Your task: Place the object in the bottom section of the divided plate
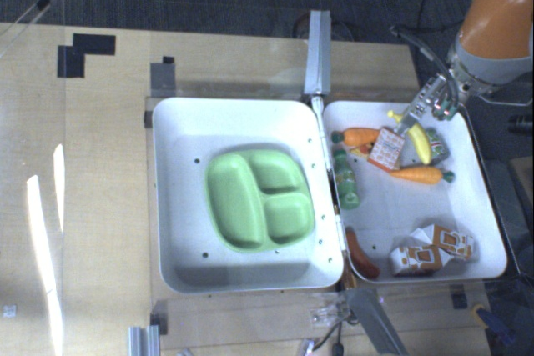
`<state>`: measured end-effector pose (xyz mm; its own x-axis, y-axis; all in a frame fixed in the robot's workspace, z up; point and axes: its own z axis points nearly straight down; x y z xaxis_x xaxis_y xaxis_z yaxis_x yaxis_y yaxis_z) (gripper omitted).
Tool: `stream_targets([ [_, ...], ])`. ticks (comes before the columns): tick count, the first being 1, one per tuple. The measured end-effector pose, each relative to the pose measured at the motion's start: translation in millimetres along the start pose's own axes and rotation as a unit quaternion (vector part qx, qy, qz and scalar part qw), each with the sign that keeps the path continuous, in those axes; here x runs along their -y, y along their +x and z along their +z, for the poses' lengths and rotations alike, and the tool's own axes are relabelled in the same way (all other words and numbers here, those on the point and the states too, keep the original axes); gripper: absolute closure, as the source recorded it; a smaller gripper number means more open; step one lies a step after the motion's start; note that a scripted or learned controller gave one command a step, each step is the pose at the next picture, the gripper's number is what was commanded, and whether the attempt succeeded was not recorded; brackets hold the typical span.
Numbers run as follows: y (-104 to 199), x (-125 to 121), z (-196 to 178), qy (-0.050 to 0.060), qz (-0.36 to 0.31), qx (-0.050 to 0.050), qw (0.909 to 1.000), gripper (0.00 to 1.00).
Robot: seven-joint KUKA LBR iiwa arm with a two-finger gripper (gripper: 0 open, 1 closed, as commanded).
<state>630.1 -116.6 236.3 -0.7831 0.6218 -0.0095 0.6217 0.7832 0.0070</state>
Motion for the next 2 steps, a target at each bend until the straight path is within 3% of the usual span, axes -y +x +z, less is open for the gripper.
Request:
stream_targets([
  [1, 106, 28, 30, 0.002, 0.027, -0.003, 0.9996, 1.00],
  [2, 147, -10, -14, 0.001, 0.211, -0.001, 0.9775, 1.00],
])
